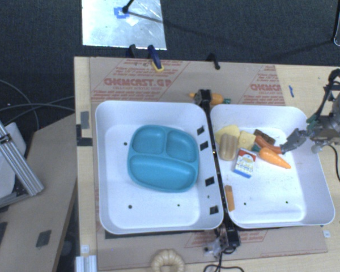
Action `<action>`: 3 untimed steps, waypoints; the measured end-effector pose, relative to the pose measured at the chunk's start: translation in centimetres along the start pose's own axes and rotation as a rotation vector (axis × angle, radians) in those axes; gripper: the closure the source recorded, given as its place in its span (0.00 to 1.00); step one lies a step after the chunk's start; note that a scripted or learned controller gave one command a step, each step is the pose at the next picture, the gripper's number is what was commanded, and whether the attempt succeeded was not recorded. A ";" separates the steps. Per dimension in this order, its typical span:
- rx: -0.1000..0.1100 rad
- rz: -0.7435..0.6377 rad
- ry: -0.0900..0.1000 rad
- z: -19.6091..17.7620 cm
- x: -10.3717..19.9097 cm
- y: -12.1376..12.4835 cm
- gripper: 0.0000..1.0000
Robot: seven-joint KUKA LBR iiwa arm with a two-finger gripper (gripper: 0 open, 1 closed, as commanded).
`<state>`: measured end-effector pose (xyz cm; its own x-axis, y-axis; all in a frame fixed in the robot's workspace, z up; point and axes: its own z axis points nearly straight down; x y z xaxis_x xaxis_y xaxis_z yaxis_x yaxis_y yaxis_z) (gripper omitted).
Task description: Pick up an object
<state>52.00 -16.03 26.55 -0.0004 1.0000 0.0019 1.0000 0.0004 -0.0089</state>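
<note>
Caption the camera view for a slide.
End effector beside toy carrot in right bin; blue divided plate in left bin.

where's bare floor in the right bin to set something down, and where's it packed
In the right bin, the floor is bare across the near half, from the small orange stick by the divider to the right wall. The far-left part is crowded: yellow blocks, the small box and the carrot cluster together, with the gripper beside them.

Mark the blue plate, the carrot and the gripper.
blue plate (158, 174): camera view, floor of its large compartment.
carrot (275, 159): camera view, middle of the orange body.
gripper (293, 140): camera view, at its fingertips, over the right bin.
</note>
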 end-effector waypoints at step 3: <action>-0.006 -0.001 -0.001 8.2 -0.2 1.1 0.00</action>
<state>52.98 -16.22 18.39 -0.0013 1.0000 0.0013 1.0000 0.0013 -0.0028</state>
